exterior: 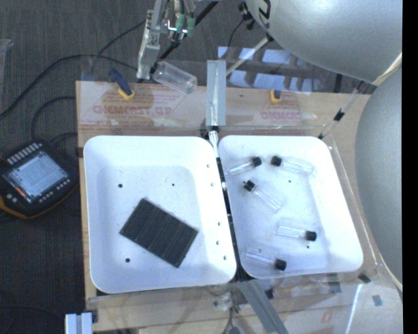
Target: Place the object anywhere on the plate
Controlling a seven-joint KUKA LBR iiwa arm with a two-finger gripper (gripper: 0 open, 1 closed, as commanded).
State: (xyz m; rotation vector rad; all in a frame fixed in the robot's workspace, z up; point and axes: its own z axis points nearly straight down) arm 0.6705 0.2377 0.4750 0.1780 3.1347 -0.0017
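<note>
High above the left bin [98,156], beyond its far edge, the gripper [153,65] grips a clear vial [175,75], so carrying is under way; next comes lowering onto the dark plate [158,232].

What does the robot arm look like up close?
The arm is big, smooth and rounded, a pale grey shell bulging in from the upper right. At the top, a slim metal claw hangs from a head with small green parts, with dark cables running beside it.
</note>
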